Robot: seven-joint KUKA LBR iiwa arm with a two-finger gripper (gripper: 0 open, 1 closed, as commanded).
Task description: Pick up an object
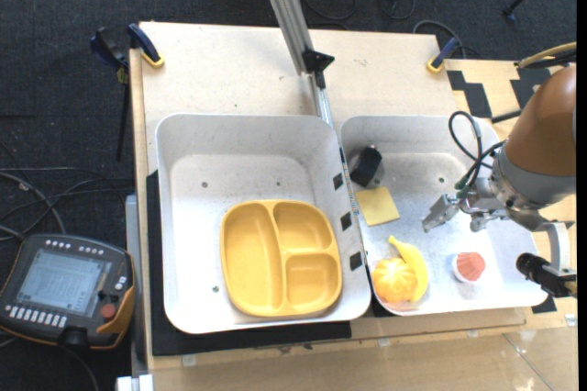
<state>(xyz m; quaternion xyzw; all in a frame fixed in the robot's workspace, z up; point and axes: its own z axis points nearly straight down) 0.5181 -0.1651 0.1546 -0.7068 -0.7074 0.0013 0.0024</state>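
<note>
Dark carpet strewn with cables surrounds a pale wooden bench [238,68] bearing two shallow white bins, and we start at the near edge. At six o'clock in the left bin [174,160] lies a yellow plastic three-compartment plate [280,259], flat and alone, likely just parked there as a candidate. In the right bin [404,137], at its seven o'clock corner, a small white bowl [390,305] holds an orange fruit [394,282] with a yellow banana [413,259] curled against it. Just to the right sits a small red-topped white cup [470,267], upright. Further back, a flat yellow square sponge [378,205], then a black blocky object [366,165] at eleven o'clock.

Now the arm: the grey two-finger gripper [438,212] hovers over the bin's middle, reaching from three o'clock. Its metal fingers look slightly spread with nothing between them, though it's small to judge. The cup lies near, at roughly five o'clock from the jaws; the sponge, at nine o'clock, seems the closest target.
</note>
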